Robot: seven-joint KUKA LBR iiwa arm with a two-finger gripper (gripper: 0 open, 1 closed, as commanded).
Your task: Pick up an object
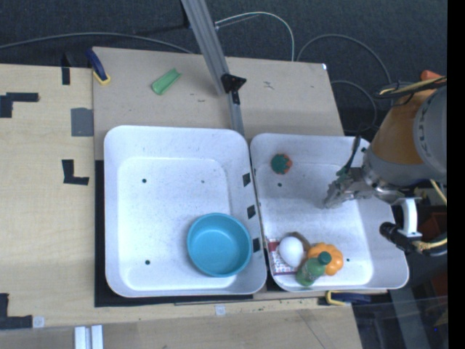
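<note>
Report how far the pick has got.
Done: the gripper has reached into the right bin. In hand: nothing shows between its fingers. Left: the whole grasp; the white egg, orange toy and small ball all lie on the bin floor.

Two white bins sit side by side: the left bin (123, 195) and the right bin (363, 267). There is one blue bowl (218, 243), one white egg-shaped object (291, 251), one orange object (327, 257), one green object (310, 270), one small green-and-orange ball (280, 163), and one green block (166, 81) on the tabletop (290, 97).
</note>
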